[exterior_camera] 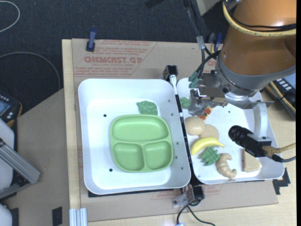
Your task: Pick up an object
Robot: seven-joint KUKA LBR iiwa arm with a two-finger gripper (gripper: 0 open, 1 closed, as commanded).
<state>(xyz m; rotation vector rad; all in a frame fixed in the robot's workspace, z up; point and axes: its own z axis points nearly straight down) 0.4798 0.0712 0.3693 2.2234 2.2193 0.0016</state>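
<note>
Dark carpet (94,8) is surrounding the bench (49,121), which is carrying a brown sheet (117,60) with red print and, on that, two white bins sitting side by side with their rims touching. A blue clamp (91,39) is gripping the sheet's far left corner.

The left bin (94,107) is holding a green plate (141,142) with three compartments, lying flat near the middle. A green leaf (147,108) is lying just beyond the plate's far edge, touching or nearly touching it.

The arm (258,36) is reaching in from the right and covering the far part of the right bin (273,171). The gripper (200,105) is hanging over that bin's far left corner, close to the wall shared with the left bin. Whether it is open or closed cannot be told, and nothing is showing as held in it.

A small red piece (207,111) is lying just beside the gripper. A pale roll (194,125) is sitting just in front of it, near the shared wall. A banana (203,145) is lying nearer the camera, curving along beneath the roll. A dark green piece (210,155) is touching the banana's near side. A croissant (225,165) is lying just right of that, and a bread slice (250,164) is resting further right, near the bin's front edge.
</note>
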